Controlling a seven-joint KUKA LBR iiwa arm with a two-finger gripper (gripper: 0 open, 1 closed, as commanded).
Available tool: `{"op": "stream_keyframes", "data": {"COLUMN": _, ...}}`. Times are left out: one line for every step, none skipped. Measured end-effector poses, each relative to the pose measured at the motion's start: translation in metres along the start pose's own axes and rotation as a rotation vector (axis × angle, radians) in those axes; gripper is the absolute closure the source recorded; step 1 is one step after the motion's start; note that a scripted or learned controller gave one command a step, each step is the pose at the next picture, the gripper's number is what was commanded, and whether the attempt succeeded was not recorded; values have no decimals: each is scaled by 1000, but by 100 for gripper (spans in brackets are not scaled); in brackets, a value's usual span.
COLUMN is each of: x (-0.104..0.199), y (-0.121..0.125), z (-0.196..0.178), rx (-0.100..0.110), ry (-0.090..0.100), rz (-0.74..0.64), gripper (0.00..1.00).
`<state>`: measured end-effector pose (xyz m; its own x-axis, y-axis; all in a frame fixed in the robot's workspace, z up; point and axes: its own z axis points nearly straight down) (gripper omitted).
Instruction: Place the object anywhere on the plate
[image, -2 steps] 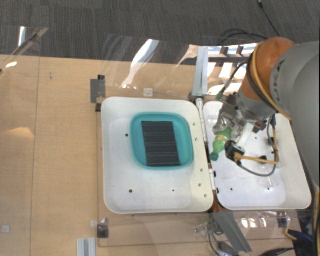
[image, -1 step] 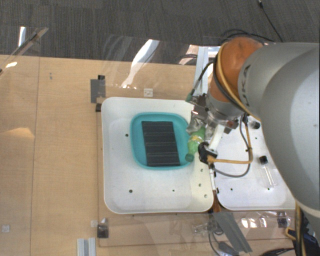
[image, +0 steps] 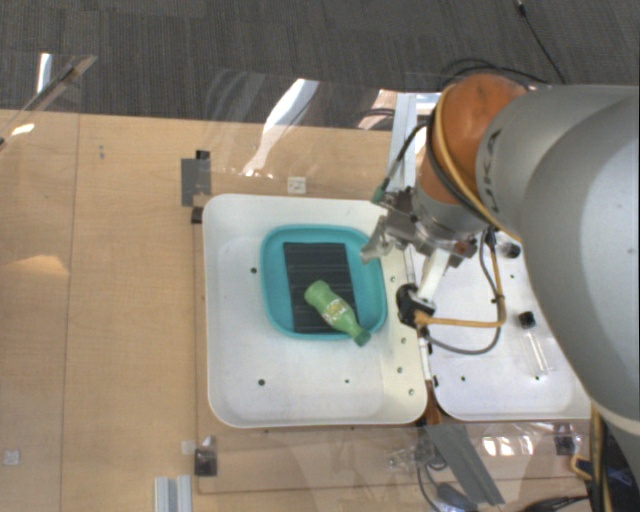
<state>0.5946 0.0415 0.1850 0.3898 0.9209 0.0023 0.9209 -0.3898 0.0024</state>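
Just left of the jaws (image: 400, 240), whose state I cannot tell, the green bottle (image: 333, 311) lies on the teal plate (image: 275, 290). Placement looks finished; next comes lifting clear without nudging it.

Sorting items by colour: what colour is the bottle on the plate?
Green, with a lighter label; the bottle shows in the camera view.

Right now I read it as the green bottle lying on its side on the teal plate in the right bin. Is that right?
Not quite. The green bottle does lie on its side on the teal plate, but the plate sits in the left bin, not the right one. The camera view shows this, with the gripper above the divide between the bins.
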Motion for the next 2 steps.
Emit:
{"op": "stream_keyframes", "data": {"x": 16, "y": 8, "z": 0, "rx": 0, "ry": -1, "rz": 14, "gripper": 0}}
{"op": "stream_keyframes", "data": {"x": 33, "y": 15, "z": 0, "rx": 0, "ry": -1, "rz": 14, "gripper": 0}}
